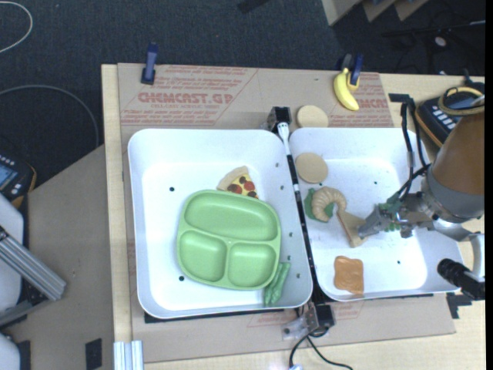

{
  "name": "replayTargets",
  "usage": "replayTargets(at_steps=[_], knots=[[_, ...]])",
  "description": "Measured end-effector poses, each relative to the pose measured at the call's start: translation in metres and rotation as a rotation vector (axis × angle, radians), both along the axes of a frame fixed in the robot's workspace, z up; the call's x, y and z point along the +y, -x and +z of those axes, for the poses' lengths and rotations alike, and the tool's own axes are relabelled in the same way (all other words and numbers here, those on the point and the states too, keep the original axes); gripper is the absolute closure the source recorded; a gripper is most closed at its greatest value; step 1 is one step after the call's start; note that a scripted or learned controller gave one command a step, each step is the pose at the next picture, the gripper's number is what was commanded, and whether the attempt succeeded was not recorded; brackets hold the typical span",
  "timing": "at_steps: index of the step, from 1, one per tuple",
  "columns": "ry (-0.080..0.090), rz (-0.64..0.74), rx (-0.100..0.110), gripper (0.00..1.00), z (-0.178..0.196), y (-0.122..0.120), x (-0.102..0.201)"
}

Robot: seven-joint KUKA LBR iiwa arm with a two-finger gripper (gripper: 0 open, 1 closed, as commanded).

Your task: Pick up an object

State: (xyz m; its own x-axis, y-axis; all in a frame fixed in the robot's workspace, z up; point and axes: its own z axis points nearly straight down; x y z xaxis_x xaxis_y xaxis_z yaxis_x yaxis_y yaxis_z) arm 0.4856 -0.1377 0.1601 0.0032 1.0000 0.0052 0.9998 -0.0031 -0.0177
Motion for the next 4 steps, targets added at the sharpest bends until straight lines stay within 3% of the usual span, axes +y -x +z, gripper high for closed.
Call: replayTargets(at_steps=[1, 2, 3, 4], knots=[[-0.002, 0.003, -0.017, 0.00, -0.076, -0.031, -0.008], [0.005, 0.001, -0.018, 1.00, -0.065, -0.029, -0.010], [0.002, 0.012, -0.025, 1.00, 0.030, 0.006, 0.074], [0.002, 0.011, -0.022, 1.00, 0.059, 0.005, 0.140]])
